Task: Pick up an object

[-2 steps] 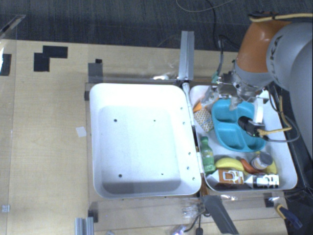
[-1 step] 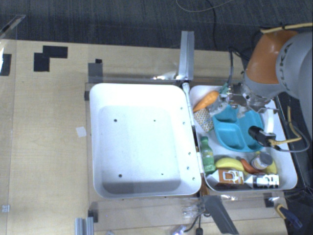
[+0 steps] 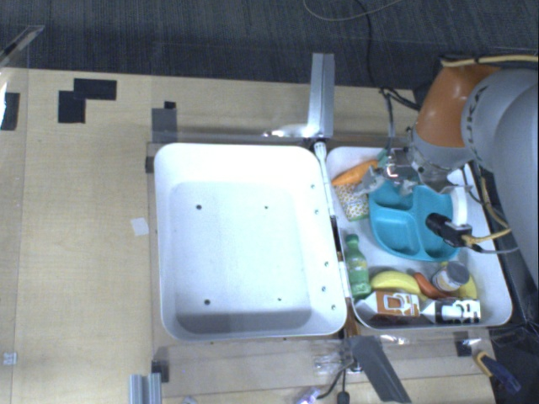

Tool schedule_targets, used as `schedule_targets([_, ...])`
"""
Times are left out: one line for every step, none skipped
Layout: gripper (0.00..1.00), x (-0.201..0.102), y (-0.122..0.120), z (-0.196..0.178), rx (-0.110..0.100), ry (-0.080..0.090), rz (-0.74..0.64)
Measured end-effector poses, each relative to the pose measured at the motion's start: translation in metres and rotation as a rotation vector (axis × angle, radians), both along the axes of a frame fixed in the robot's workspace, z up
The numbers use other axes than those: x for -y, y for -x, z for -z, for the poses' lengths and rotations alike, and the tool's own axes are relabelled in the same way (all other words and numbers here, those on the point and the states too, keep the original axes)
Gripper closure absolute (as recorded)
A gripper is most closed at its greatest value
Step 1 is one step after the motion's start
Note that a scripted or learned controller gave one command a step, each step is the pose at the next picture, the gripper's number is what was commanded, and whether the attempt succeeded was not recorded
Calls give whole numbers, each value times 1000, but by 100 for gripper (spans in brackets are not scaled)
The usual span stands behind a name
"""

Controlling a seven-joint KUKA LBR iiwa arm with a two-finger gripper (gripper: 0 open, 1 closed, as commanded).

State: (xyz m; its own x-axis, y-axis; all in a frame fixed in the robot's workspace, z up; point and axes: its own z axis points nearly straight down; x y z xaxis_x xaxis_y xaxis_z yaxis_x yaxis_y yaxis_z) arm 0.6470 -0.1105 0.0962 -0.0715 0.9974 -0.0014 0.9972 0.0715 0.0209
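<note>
Arm low over the right bin [image 3: 504, 303], gripper [image 3: 396, 173] at the bin's far end, just above the upper rim of the blue divided tray [image 3: 404, 225] and beside the orange carrot-like piece [image 3: 355, 173]. Cannot tell how the claw stands or whether it has anything; nothing visibly lifted. All candidates lie in the right bin: green bottle [image 3: 356, 266], banana [image 3: 396, 281], dark bottle [image 3: 438, 311] along the near wall. Left bin [image 3: 164, 225] untouched. Judgement: approach stage, grasp and lift both outstanding.

Wood bench [image 3: 76, 251] w/ 2 white bins: left [image 3: 244, 318], right [image 3: 497, 305].
</note>
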Motion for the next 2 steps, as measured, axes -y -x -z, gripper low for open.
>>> schedule_targets([0, -45, 24, -89, -17, 0, 31])
schedule_targets([0, -20, 21, -8, -11, 1, -78])
